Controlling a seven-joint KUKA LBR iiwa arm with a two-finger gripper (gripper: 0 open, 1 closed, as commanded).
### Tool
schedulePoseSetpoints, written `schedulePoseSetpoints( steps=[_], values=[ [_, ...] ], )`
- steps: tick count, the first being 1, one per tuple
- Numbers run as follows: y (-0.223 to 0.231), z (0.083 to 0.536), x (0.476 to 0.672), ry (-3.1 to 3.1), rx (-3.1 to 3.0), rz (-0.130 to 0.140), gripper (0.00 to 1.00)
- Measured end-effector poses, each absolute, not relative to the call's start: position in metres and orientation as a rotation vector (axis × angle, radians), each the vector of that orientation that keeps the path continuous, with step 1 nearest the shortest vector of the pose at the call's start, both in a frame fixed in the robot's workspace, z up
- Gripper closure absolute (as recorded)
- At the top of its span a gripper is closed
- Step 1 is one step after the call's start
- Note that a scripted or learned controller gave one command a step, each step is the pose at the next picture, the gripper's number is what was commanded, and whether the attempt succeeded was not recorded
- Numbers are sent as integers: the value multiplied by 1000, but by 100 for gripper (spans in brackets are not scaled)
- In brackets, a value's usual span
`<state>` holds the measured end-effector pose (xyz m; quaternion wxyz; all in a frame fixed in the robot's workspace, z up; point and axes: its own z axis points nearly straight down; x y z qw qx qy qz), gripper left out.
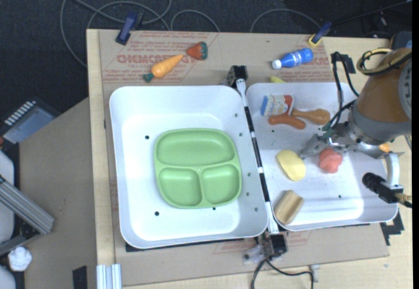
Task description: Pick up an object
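Approach step: gripper (322, 143) low in the right bin (340, 206), metal fingers look spread apart with nothing between them, tips just left of the red ball-like object (331, 160), yellow piece (291, 165) nearby; next needs centring over the red one, then closing.

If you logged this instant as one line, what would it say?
gripper: low in right bin, fingers unclear | nearest: red toy, yellow toy | left bin: green plate | held: nothing visible
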<state>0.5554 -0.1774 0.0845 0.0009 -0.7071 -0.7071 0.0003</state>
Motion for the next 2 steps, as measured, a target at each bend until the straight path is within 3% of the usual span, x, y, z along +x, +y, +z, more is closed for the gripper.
schedulePoseSetpoints(
  steps=[1, 2],
  values=[
    [-178, 95, 556, -2221, -2222, 0, 100],
    [-113, 215, 548, -2225, -2221, -3, 100]
  ],
)
